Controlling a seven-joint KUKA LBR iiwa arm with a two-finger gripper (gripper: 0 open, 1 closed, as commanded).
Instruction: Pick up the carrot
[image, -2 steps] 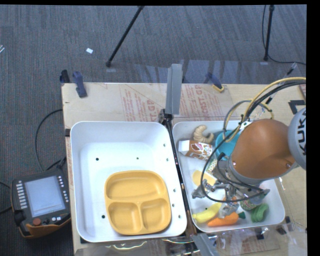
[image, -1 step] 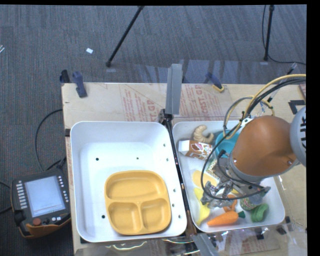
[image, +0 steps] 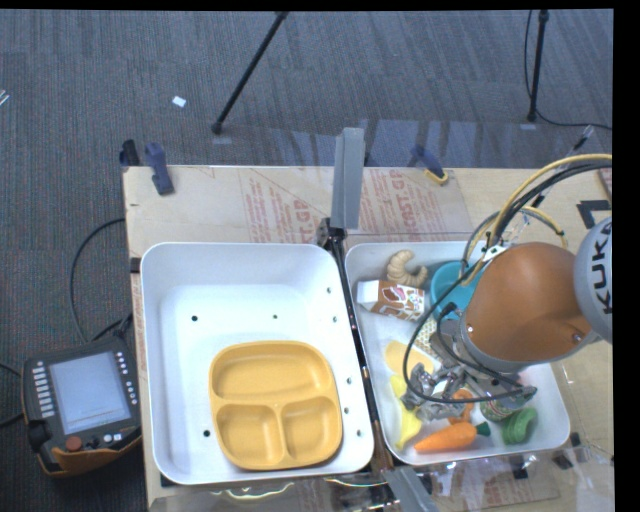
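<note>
The surface (image: 250, 205) carries two white bins side by side. The left bin (image: 200, 290) holds a yellow divided tray (image: 275, 403) at its 5 o'clock area. The right bin (image: 555, 425) holds mixed toy food, and my arm (image: 525, 305) reaches in from 3 o'clock, its orange band covering the bin's centre.

Current step, as I judge it: approach and alignment for the grasp. My hand (image: 440, 385) hangs low over the clutter at the bin's 6 o'clock area, wrapped in cables. I cannot tell how far it is open, and nothing is visibly held in it.

The carrot (image: 447, 437) lies flat near the bin's front wall, just below my hand. Its long axis runs roughly 9 to 3 o'clock, slightly raised toward 3. The narrow tip points toward 9; the thick end points toward 3, beside a green item (image: 518, 427).

Next move, in my estimate: centre over the carrot's middle, set the grip across the long axis, then descend. A yellow item (image: 405, 425) lies close at the tip end.
</note>
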